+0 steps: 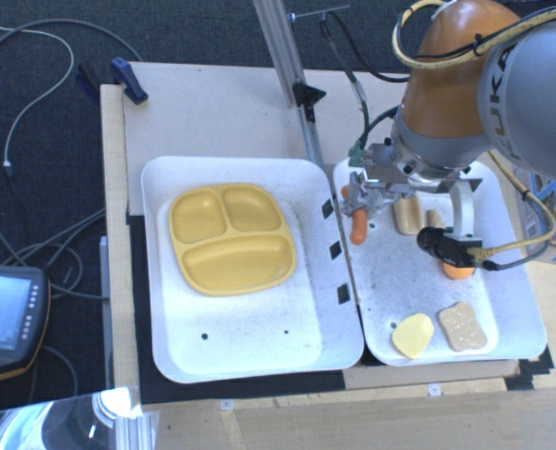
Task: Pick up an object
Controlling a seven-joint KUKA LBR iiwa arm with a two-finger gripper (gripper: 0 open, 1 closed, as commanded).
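Yellow disc (412,335) and cracker (462,326) lie at the right bin's (390,279) front edge. At that bin's left edge, the gripper (357,198) hangs just above the carrot (358,226); its grip cannot be told.

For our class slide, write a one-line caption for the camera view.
KUKA arm hangs over the right bin beside an orange sausage; a yellow divided plate lies in the left bin.

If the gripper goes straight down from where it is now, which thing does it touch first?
Probably the orange carrot-like piece just below the gripper, near the right bin's left wall; depth is uncertain.
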